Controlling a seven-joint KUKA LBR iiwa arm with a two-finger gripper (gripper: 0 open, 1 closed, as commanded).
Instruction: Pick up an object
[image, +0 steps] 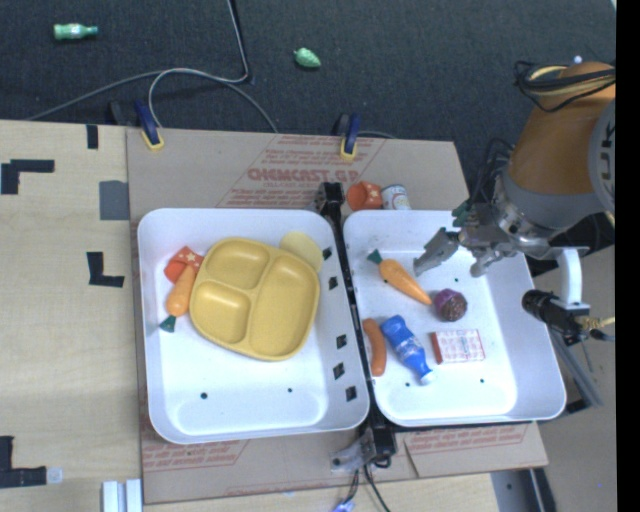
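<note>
My gripper (458, 257) hovers over the upper right part of the right bin (520, 390), its two fingers spread open with nothing between them. Just below and left of it lies an orange carrot (404, 281). A dark purple round item (450, 304) sits below the gripper. Lower in the bin lie a blue bottle (406, 346), a brown sausage (375, 346) and a pink-and-white packet (458, 347).
The left bin (240, 410) bears a yellow divided plate (254, 297), with a pale yellow piece (300, 245) behind it and an orange carrot and red item (181, 276) at its left. An orange item and a small can (378, 195) lie behind the bins. Clamps hold the cardboard edge.
</note>
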